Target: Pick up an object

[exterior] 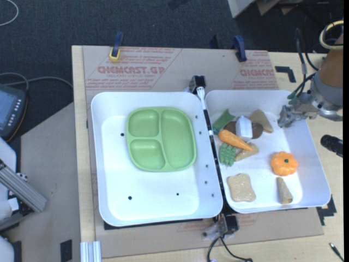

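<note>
The right bin (305, 146) holds several toy foods: an orange carrot (235, 140), a small orange pumpkin (284, 164), a slice of bread (241, 188), a tan wedge (284, 190), a green leafy piece (227, 154) and a brown piece with a white block (245, 128) on it. A green three-compartment plate (162, 138) lies in the left bin (109, 173). My gripper (290, 115) hangs at the right bin's far right corner, above its rim, with nothing visible between its fingers.
The arm (330, 86) reaches in from the right above the bench. Clamps, one yellow (115, 52) and one blue (239, 48), grip the cardboard's far edge. Cables and a screen device (10, 111) lie at the left.
</note>
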### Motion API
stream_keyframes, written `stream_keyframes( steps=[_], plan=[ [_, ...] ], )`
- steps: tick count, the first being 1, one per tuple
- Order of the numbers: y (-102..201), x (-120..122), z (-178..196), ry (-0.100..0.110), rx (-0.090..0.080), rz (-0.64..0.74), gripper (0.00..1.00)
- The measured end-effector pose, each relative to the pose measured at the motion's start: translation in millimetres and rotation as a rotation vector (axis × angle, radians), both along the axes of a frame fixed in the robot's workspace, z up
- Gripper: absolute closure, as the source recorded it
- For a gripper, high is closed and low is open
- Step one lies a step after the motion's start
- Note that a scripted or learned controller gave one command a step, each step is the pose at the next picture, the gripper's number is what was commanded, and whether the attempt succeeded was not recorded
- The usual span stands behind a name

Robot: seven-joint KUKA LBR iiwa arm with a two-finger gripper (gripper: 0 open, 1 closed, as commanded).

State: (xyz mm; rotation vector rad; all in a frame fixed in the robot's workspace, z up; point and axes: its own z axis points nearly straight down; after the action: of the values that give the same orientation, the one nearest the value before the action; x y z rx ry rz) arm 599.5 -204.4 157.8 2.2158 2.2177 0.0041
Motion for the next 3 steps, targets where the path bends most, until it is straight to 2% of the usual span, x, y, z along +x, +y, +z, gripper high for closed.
stream_keyframes(
  steps=[1,2,3],
  plan=[
    [2,-6,47,0.0,0.0,0.0,1.0],
    [2,-5,69,0.001,0.001,0.0,1.0],
    [54,10,79,0.002,0.003,0.005,1.0]
  ],
)
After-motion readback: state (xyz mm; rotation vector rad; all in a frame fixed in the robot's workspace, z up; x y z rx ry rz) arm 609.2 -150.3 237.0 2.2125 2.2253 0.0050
